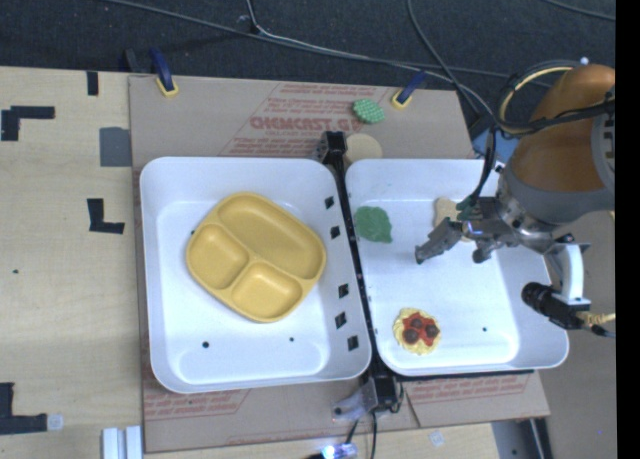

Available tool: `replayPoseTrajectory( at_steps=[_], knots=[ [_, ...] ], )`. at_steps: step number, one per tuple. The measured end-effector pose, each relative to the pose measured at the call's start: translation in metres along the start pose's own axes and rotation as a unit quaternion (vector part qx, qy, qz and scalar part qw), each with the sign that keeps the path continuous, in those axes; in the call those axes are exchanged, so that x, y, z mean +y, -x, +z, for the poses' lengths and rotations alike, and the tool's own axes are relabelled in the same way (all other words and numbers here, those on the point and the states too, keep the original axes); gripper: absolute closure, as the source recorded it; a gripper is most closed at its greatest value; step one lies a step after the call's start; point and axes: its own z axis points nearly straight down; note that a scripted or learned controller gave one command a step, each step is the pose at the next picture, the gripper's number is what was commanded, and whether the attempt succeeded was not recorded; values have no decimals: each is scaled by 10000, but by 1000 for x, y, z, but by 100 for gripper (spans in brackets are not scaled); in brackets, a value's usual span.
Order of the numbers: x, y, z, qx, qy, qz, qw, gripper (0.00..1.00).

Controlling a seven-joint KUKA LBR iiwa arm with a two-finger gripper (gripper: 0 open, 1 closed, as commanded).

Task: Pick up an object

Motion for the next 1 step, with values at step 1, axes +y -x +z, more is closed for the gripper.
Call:
replayPoseTrajectory(
  at_steps=[1],
  knots=[
    [3, 0, -6, -8, 58, -17, 10000, 0]
  ],
)
